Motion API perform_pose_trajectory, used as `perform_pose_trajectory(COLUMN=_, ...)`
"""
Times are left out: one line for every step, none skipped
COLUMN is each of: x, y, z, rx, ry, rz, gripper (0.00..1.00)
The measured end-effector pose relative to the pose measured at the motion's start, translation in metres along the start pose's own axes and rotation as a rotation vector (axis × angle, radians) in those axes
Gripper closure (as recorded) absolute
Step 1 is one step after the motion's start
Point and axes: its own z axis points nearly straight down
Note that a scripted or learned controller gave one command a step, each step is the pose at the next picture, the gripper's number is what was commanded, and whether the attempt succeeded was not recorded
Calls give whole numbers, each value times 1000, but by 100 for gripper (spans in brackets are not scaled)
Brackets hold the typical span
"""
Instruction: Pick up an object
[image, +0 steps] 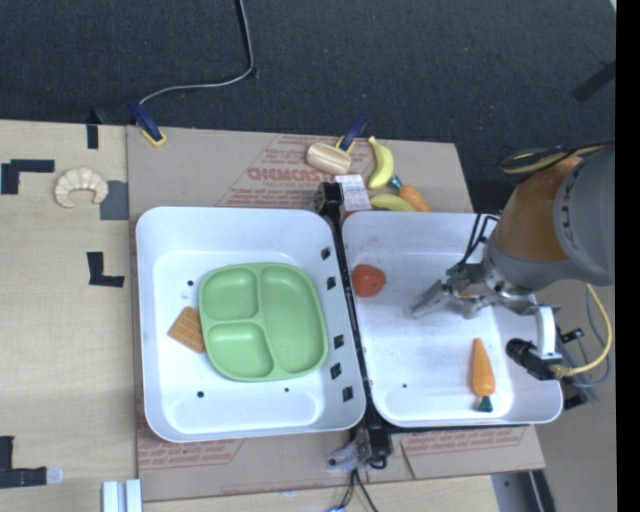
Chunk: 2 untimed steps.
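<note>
In the right bin (400, 395), my gripper (445, 306) hangs low over the white floor with its two fingers spread open and nothing between them. A red tomato (368, 280) lies to its left, near the wall between the bins. An orange carrot (482, 368) lies below and to the right of the gripper, close to the bin's front right corner. In the left bin (165, 400), a green divided plate (264, 321) has an orange-brown wedge (187, 329) against its left edge.
Behind the bins on the cardboard lie a bread roll (328, 156), bananas (381, 165), another carrot (411, 197) and a small box (351, 190). A croissant (80, 186) sits far left on the bench. The arm's grey body (560, 230) looms over the right bin's right edge.
</note>
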Motion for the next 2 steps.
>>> perform_pose_trajectory(x=-30, y=-80, z=-9, rx=4, ry=3, rz=0, gripper=0)
perform_pose_trajectory(x=10, y=4, z=0, rx=-6, ry=1, rz=-3, gripper=0)
